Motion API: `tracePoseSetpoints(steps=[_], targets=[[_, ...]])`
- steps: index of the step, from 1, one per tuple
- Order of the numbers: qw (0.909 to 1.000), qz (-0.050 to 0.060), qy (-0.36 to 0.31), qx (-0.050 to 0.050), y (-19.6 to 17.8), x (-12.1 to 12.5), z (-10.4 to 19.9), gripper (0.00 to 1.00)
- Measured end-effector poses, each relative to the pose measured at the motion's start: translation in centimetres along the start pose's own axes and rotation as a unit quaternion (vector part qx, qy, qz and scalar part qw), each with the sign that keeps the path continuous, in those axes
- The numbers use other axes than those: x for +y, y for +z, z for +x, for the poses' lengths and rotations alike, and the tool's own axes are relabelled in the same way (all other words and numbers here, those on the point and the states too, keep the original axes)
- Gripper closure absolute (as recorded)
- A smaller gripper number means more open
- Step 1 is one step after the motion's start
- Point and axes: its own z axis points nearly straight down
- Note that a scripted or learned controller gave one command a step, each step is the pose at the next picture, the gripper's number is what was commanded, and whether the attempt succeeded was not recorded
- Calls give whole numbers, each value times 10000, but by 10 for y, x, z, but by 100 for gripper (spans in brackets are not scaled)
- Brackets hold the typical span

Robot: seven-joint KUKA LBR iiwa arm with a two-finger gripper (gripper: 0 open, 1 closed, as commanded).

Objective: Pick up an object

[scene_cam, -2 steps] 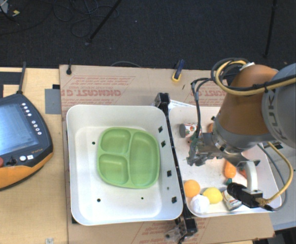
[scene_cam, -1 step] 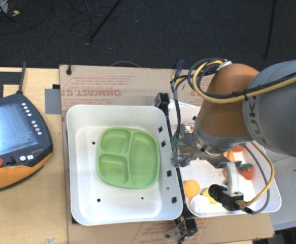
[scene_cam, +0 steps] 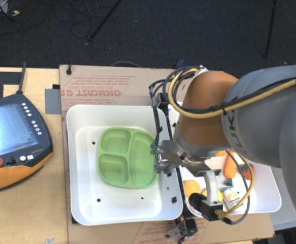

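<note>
In the camera view we see the gripper (scene_cam: pixel 162 159) low at the wall between the two bins, just at the right rim of the green divided plate (scene_cam: pixel 125 156), which lies flat in the left bin (scene_cam: pixel 81 197). The plate spreads leftward from the gripper, and its long axis runs up and down the view. We cannot tell whether the gripper is open or closed. A carrot (scene_cam: pixel 230 168) and a yellow ball (scene_cam: pixel 192 188) lie in the right bin (scene_cam: pixel 269 200).
</note>
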Motion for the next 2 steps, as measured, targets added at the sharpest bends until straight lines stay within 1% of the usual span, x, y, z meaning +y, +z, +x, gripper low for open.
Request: tracePoseSetpoints(steps=[1, 2], targets=[[10000, 9, 15, -12, 18, 1, -3, 100], [10000, -11, 21, -8, 13, 11, 1, 100]])
